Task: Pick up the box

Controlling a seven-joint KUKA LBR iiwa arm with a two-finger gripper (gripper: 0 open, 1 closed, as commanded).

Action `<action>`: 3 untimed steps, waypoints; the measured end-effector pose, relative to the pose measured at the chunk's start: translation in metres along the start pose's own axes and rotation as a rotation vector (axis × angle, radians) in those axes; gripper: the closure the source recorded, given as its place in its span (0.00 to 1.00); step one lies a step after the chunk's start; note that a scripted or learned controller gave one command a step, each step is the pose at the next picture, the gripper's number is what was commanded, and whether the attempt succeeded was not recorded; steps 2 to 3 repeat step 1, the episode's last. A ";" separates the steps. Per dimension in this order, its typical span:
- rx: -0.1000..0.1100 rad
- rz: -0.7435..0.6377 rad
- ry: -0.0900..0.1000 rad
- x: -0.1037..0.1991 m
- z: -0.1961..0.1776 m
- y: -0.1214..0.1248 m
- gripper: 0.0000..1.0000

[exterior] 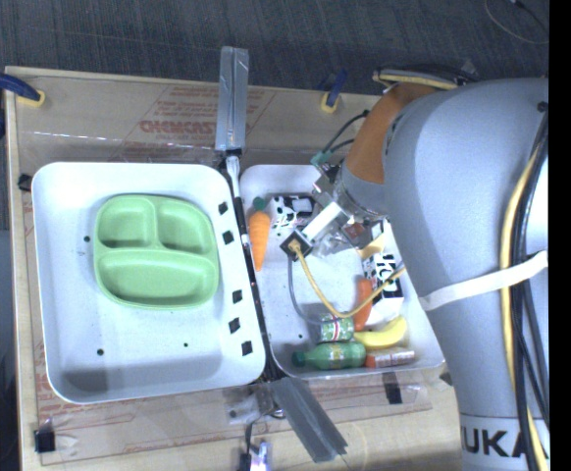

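Counter w/ two white bins side by side. Left bin holds a green divided plate, lying flat, toward the bin's upper half in view; nothing else on it.

Right bin: an orange carrot lies along the left wall, green top pointing up the view. Just right of that top sits the box, black-and-white patterned, in the bin's upper-left corner area, apart from the gripper.

Along the lower edge: a green bottle on its side, a small can touching it from above, and a yellow banana just right of the can. A 2nd orange piece stands slanted above the banana.

Gripper hangs over the bin's middle-right, below the orange band, mostly hidden by the grey arm; can't tell if it's apart or together, and nothing seen clamped in it.
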State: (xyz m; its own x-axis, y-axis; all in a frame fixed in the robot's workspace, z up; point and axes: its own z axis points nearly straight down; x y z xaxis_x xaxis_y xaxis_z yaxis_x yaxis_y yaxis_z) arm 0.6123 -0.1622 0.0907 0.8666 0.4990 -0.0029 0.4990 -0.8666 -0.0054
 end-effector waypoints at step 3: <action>-0.001 0.313 0.001 0.024 -0.131 -0.016 1.00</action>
